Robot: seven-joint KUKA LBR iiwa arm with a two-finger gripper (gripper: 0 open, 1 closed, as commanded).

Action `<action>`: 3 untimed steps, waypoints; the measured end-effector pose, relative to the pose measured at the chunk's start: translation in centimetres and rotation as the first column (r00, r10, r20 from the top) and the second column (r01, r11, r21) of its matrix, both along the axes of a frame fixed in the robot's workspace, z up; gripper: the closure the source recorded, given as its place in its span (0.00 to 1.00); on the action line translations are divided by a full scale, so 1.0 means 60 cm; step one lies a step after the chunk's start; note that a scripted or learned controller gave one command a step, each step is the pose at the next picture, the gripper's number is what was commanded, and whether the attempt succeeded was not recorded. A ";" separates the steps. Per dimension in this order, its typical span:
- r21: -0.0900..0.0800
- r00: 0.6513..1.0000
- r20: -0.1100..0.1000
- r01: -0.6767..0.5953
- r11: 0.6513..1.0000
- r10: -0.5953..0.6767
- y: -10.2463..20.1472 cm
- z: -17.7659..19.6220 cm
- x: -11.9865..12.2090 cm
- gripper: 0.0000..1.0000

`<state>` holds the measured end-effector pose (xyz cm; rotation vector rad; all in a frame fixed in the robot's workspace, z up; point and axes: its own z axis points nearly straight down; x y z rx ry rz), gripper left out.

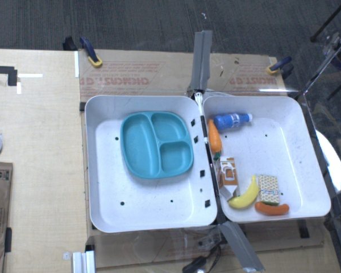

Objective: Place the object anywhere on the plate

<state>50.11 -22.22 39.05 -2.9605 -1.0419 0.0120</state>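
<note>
Camera view showed the blue plate [157, 144] in the left bin [102, 209] with nothing on it, the banana [245, 193] and other things waited in the right bin [298, 152], and I could not tell how the end effector stood.

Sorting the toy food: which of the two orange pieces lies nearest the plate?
The carrot, upright along the right bin's left wall beside the plate; the hot dog lies near the bottom edge.

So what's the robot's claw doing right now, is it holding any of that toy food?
Gripper: its state cannot be told. The banana, carrot and bottle lie in the right bin.
</note>
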 end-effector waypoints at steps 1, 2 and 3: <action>-0.002 0.997 0.003 0.076 0.997 -0.076 0.050 0.083 -0.036 1.00; -0.002 1.000 0.002 -0.022 1.000 0.022 0.060 0.082 0.000 1.00; -0.002 1.000 0.002 -0.012 1.000 0.012 0.055 0.081 0.034 1.00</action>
